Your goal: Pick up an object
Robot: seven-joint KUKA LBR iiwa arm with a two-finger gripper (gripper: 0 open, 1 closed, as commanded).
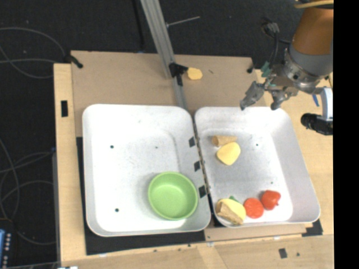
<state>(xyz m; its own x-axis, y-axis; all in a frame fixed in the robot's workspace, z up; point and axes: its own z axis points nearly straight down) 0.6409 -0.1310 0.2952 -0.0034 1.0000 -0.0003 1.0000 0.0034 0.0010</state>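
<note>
My gripper [263, 101] hangs open above the far edge of the right bin [291, 150], with nothing between its fingers. Below it in that bin lie a yellow piece [229, 153] with a small tan piece [222, 140] touching its far side. Along the bin's near edge sit a yellow-and-tan piece [231, 210], a red-orange piece [253, 207] and a red piece [271, 199]. A green bowl [173, 195] stands in the left bin [112, 150], near its front right corner.
A small yellow piece [194, 73] lies on the cardboard bench top behind the bins. A slanted grey metal post [160, 32] rises from the gap between the bins at the back.
</note>
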